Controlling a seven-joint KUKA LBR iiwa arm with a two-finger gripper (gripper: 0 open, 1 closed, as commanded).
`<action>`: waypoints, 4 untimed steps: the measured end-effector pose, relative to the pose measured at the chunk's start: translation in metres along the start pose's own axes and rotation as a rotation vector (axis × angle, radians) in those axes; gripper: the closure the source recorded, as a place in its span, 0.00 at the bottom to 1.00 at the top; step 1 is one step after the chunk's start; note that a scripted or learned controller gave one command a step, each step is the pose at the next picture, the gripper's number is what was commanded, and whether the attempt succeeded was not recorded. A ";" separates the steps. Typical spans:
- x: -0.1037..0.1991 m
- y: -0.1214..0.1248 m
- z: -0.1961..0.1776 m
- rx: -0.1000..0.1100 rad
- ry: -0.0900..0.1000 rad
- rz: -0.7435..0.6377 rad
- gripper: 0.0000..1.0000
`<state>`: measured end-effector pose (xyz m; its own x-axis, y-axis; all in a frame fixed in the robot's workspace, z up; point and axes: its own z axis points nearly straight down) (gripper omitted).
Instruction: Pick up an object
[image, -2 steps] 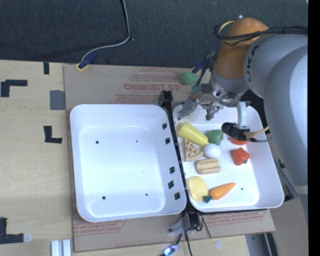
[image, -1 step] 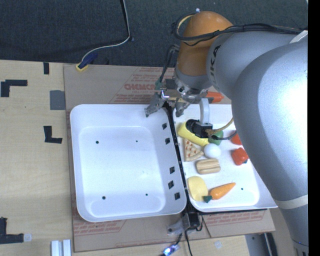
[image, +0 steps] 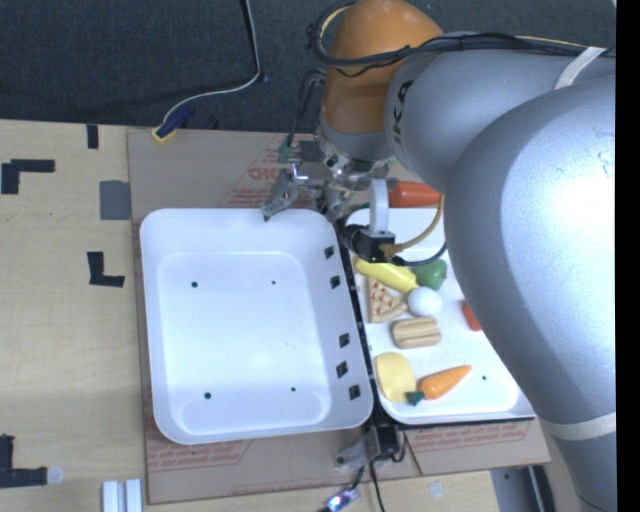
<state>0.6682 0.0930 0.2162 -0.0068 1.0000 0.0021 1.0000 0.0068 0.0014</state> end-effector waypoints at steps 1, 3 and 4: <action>0.074 -0.001 0.055 0.007 -0.002 -0.001 0.00; 0.141 0.000 0.101 0.004 -0.004 0.002 1.00; 0.088 0.003 -0.018 -0.008 -0.001 0.009 1.00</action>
<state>0.6702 0.1813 0.2349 0.0025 1.0000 0.0009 1.0000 -0.0025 0.0093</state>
